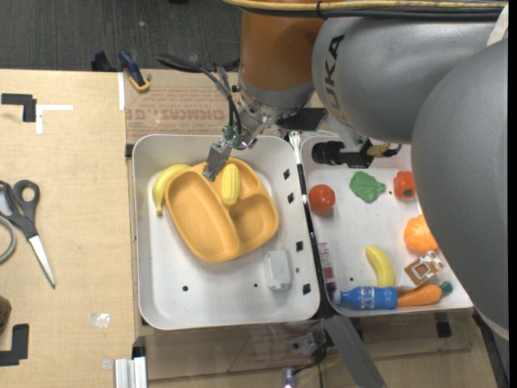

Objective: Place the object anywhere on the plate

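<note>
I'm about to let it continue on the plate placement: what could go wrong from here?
1. The corn cob lies against the divider ridge of the orange plate, so it might roll.
2. The gripper sits right beside the corn and could nudge it when it lifts.
3. The banana hugs the plate's rim and might get bumped.

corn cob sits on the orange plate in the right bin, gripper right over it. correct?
Wrong bin. The camera view shows the corn cob on the orange plate in the left bin, not the right one. The gripper is right over it, as you said.
</note>
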Controlling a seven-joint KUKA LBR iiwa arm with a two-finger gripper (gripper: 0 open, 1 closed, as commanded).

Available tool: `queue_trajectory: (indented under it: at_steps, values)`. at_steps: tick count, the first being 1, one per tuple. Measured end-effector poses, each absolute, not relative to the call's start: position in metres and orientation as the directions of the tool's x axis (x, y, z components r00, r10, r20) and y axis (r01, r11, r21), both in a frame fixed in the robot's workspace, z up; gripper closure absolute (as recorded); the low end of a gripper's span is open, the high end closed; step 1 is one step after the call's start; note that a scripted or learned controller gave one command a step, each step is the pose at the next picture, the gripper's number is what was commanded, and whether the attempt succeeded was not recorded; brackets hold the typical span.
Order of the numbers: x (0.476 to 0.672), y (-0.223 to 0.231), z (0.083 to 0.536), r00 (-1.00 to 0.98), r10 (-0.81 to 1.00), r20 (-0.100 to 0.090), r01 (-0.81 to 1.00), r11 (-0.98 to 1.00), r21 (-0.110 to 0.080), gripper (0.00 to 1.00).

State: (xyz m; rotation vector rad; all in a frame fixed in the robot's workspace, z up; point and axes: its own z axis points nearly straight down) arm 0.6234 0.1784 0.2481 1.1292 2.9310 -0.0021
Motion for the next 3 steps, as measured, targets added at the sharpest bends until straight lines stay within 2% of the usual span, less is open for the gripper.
queue_trajectory:
  at_steps: [1,2,3]
  values:
    - [0.624,0.178,0.257,-0.743,0.669,-0.004,0.669,0.743,-0.001,1.0]
    - [0.559,0.167,0.232,-0.373,0.928,0.0,0.928,0.373,-0.004,1.0]
    - [0.504,0.152,0.286,-0.4,0.916,-0.001,0.916,0.4,-0.003,1.0]
